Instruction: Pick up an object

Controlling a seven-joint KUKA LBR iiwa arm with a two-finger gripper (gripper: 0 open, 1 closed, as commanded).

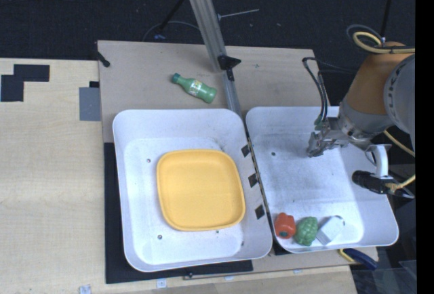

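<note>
You're looking at two white bins side by side, w/ the arm reaching in from the right and its gripper (317, 148) hanging over the upper middle of the right bin (298, 177). I can't tell what state the tool is in; it's too small and dark at this angle. Nothing is showing under it, so I'm not calling anything held.

The pickable stuff in that bin is sitting bunched along the near edge, well apart from the gripper: probably it's lying there bc things are sliding to the low side, but that's a guess. Count there, 3 items: 1 red-orange piece (285, 225), 1 green lumpy piece (306, 231) touching or just beside it, and 1 small white-grey block (329, 230) next to that. They're crowding each other, so you're likely needing a careful approach to single one out.

The left bin (132, 143) is carrying 1 yellow plate (200, 189), lying flat near its centre. Outside both bins, 1 green bottle (194, 88) is lying on its side on the bench behind the left bin, beside the foot of a slanted metal post (207, 15).

Totals: 2 bins, 1 plate, 1 bottle, 3 small items.
</note>
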